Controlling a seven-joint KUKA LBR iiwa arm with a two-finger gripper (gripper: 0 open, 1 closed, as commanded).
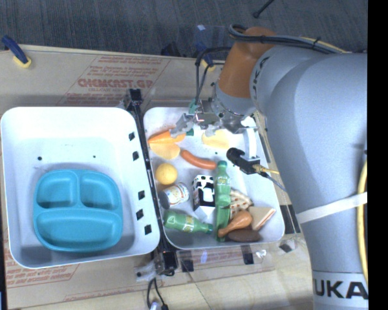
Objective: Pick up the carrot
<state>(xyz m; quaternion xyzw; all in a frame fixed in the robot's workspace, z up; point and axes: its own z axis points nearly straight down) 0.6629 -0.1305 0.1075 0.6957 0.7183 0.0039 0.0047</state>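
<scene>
Two white bins [71, 118] sit on a tan cardboard-covered bench [84, 70] printed with red lettering. One bin holds a light blue divided plate [79, 210]. The other holds an orange carrot [160, 135], a yellow lemon [166, 174], a red-orange sausage [198, 159], two green bottles [221, 189], a black-and-white patterned carton [205, 190] and a brown drumstick [236, 223]. The arm [310, 134] is grey with an orange band.

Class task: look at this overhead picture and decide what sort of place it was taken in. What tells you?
Probably a robotics lab bench, not a kitchen. A KUKA arm reaches over two white bins; one bin holds toy food, such as a carrot, and the other a blue divided plate. The bins sit on cardboard.
</scene>
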